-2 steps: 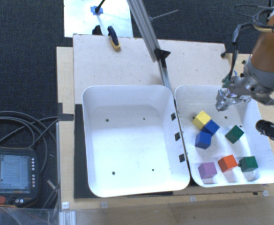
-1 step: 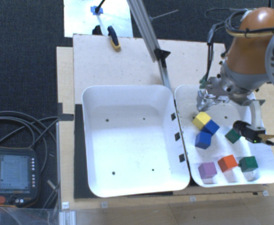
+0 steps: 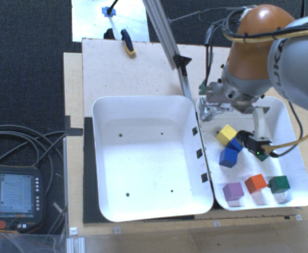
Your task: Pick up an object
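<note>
Several cubes lie in the right bin (image 3: 296, 157): a yellow cube (image 3: 226, 134) and a blue cube (image 3: 230, 155) touching near the middle, and along the front a purple cube (image 3: 233, 191), an orange cube (image 3: 256, 183) and a green cube (image 3: 279, 183). My gripper (image 3: 209, 111) hangs over the bin's back left corner, just behind and left of the yellow cube. Nothing shows between its tips. The grey arm with its orange band (image 3: 256, 36) covers the back of the bin.
The left bin (image 3: 143, 159) adjoins the right one along a shared wall with black clips. A slanted metal pole (image 3: 167, 33) rises behind the bins. A teach pendant (image 3: 14, 196) and cables lie off the bench at the lower left.
</note>
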### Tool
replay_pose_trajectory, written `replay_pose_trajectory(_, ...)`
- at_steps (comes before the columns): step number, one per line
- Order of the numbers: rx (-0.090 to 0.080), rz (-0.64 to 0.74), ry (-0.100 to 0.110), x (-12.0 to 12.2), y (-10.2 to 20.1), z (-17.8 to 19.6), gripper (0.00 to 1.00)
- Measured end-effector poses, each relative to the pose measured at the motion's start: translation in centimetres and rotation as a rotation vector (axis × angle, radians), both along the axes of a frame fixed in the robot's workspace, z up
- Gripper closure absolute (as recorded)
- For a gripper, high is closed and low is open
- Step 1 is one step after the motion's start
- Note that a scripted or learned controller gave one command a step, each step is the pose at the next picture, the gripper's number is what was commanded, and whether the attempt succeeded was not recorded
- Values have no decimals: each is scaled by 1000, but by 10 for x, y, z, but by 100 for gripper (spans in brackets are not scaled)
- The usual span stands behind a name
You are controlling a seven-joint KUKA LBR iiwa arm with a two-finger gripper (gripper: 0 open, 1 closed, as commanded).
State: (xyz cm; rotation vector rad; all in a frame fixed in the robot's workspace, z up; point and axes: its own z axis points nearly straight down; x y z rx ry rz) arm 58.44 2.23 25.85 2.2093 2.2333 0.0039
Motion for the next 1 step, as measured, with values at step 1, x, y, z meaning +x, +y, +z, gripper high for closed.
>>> replay_pose_trajectory(1,1,1,-1,6,59,0,100)
